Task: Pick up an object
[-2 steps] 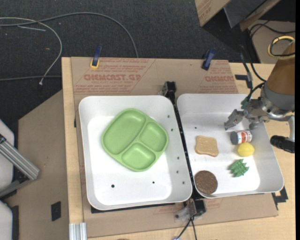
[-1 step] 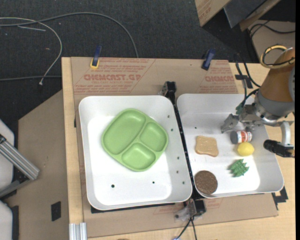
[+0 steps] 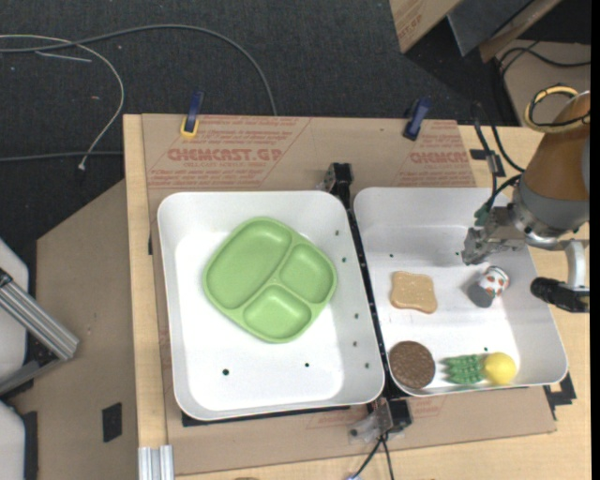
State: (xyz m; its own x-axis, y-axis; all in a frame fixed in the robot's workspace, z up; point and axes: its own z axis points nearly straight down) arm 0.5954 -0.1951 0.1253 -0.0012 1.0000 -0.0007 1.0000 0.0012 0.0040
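Bench: brown board [image 3: 281, 150] printed with red lettering, held at its far edge by two blue clamps [image 3: 193, 111], standing on dark carpet [image 3: 75, 103] with loose cables [image 3: 112, 66]. Cardboard boxes [image 3: 422, 19] lie at the far right.

Left bin [image 3: 187, 375]: white, shallow. Contains one green divided plate [image 3: 270, 278], three compartments, set at an angle near the middle.

Right bin [image 3: 422, 211]: white, shallow. Contains a slice of toast [image 3: 412, 292] near the centre; a small grey and white object with red marks [image 3: 486, 287] to its right, too small to identify; a brown round cookie [image 3: 412, 364] at the near edge; a green leafy piece [image 3: 462, 369] just beside it; a yellow ball-shaped item [image 3: 500, 367], possibly a lemon, touching the green piece.

Arm: grey with orange band, reaching in from the right over the right bin. Gripper [image 3: 473, 251] sits low at the far right of that bin, near the small grey object but apart from it. Finger state cannot be told; nothing is visibly held.
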